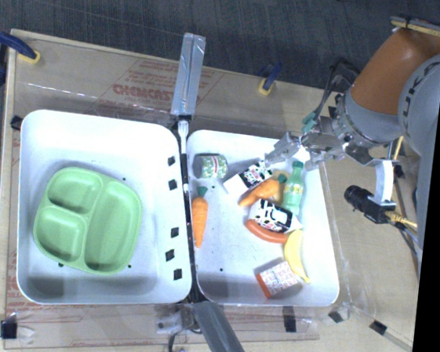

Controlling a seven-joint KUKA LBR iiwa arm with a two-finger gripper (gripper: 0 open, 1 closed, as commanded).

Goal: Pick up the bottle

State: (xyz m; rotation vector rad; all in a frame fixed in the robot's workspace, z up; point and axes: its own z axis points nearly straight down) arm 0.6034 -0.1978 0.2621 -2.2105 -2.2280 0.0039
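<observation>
You cannot tell from this view whether the pincer (290, 149) is apart or together; its metal tip blurs into the clutter at the back of the right bin (232, 279). The bottle (293, 189), green with a paler label, lies in that bin just below the tip, and contact cannot be judged. You see it hemmed in: an orange carrot-like piece (262, 190) against its left side, a black-and-white packet (273, 214) below, then a red sausage shape (266, 232) and a yellow banana (297, 255). A second carrot (197, 220) lies by the bin's left wall, near a small can (211, 165). The left bin (36, 130) holds a glossy green divided plate (89, 219). Both bins sit on the surface (358, 345).
</observation>
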